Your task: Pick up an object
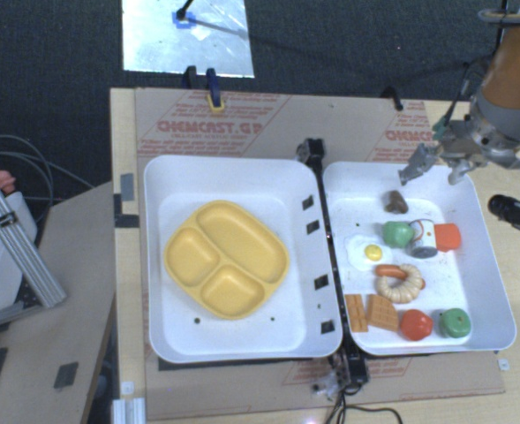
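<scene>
My gripper hangs over the far edge of the right bin, its two fingers spread open with nothing between them. Just below it in the bin lies a small brown lump. Further forward are a green pepper, a small can, an orange block, a fried egg, a ringed shrimp-like piece, two waffle pieces, a red tomato and a green apple.
The left bin holds a yellow divided plate. A black hinge strip runs between the bins. A foil sheet lies at the back; a metal frame stands at left.
</scene>
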